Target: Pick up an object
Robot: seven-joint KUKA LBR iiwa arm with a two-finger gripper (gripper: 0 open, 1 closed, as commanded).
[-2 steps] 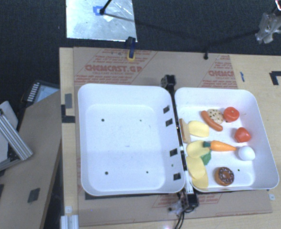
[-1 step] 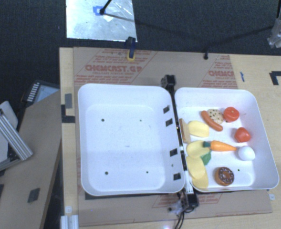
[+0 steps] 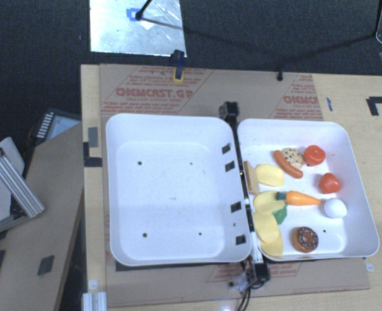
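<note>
Presently you face toy food clustered in the right bin [image 3: 356, 173], carrot [image 3: 302, 199] central, donut [image 3: 305, 239] at six o'clock, apparently pooled for picking; the claw's state cannot be told.

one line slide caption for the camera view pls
Toy food, including a carrot, a donut and an egg, fills the right bin beside the left bin.

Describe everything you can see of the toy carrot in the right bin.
The toy carrot looks like smooth plastic: an orange cone with a green leafy stub at its left end. It lies flat, its tip pointing right at the white egg, which it seems to touch. Its leafy end lies against yellow pieces near the right bin's middle.
</note>
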